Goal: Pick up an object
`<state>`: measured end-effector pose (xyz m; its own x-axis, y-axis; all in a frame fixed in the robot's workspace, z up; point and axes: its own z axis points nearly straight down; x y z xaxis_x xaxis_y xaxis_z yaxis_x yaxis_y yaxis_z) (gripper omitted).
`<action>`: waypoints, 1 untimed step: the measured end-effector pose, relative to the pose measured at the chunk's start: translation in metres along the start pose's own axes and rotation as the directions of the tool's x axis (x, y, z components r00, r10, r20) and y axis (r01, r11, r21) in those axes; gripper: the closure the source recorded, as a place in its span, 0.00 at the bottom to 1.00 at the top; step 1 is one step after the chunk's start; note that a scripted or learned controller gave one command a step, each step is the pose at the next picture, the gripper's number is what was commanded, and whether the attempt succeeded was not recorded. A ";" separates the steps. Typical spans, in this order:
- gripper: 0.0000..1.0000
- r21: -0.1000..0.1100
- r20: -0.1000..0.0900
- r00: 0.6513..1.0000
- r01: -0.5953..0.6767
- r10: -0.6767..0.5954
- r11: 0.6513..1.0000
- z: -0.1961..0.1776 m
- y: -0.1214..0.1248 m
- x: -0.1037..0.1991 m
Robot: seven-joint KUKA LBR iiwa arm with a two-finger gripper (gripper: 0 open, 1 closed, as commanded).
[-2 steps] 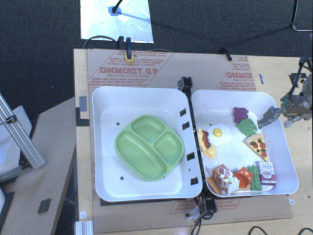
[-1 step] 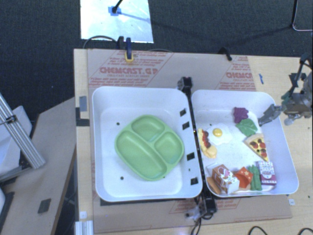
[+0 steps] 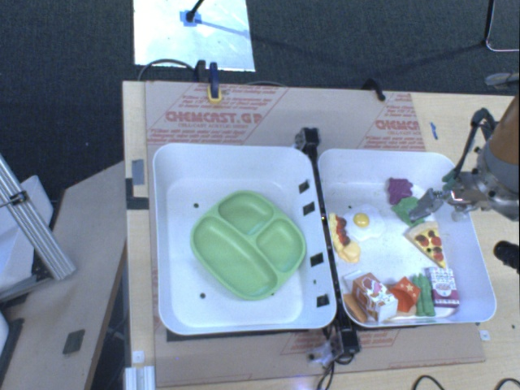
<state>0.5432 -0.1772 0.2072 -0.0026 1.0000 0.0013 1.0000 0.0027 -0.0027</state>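
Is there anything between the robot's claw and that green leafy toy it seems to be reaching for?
Nothing visible. The gripper sits right at the green toy in the right bin. The purple toy lies just beside it, and the pizza slice below, neither in between.

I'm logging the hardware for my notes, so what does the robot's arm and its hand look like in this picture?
The arm comes in at the view's right edge: a rounded grey body with an orange patch at its upper edge. A thin dark cable loops along its left side. The hand is compact grey and silver metal, tapering to a dark tip. No markings are readable at this size.
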 end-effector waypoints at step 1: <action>0.00 -0.001 0.001 1.000 -0.001 0.001 1.000 0.047 0.008 -0.005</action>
<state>0.5506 -0.1825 0.1600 -0.0014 1.0000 0.0006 1.0000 0.0014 -0.0015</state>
